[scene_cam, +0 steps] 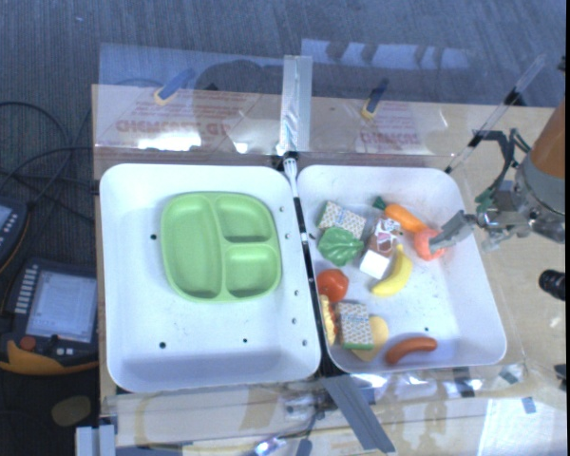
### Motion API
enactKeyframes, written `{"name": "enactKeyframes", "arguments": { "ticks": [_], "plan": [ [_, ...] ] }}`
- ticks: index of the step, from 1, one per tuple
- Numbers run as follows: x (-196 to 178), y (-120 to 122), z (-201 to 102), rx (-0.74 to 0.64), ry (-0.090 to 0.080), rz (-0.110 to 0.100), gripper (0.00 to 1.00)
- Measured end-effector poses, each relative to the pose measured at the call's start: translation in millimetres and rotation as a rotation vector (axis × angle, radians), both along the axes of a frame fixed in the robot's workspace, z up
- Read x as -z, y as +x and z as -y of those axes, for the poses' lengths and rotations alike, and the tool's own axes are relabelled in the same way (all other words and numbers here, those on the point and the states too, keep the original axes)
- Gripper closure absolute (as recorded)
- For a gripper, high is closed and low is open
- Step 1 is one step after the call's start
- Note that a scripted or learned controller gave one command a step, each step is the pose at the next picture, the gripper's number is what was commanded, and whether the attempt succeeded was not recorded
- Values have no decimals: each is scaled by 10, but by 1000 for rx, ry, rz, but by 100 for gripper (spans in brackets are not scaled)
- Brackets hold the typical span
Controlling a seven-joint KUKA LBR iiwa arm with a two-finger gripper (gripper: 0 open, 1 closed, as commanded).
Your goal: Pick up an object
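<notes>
To the left of the right bin (459,297), a green divided plate (220,245) is seen in the left bin (133,293). Along the right bin's left side a green leafy toy (340,246) and a red tomato (332,283) are found; nearer its middle a banana (395,273) is laid, with a carrot (403,218) toward its far wall. A salmon-pink toy (425,244) is set in its right half, and the gripper (445,235) is placed right against it.

The reach-and-grasp step is judged to be in hand; a firm closure on the pink toy, then a straight lift, is called for. Whether the gripper is spread or pressed together cannot be told. The pink toy's shape is blurred, and the arm is cut off at the frame's edge.
</notes>
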State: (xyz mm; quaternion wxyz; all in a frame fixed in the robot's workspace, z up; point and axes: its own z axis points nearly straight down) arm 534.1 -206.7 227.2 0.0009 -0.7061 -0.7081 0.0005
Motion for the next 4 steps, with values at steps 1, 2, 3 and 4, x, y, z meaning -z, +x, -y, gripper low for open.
{"name": "enactKeyframes", "arguments": {
  "ticks": [1,2,3,4],
  "plan": [
    [541,638,166,344,-4,-2,0],
    [929,693,54,377,0,3,0],
    [1235,520,-56,568,8,30,0],
    [1227,402,-251,538,-7,49,0]
  ]
}}
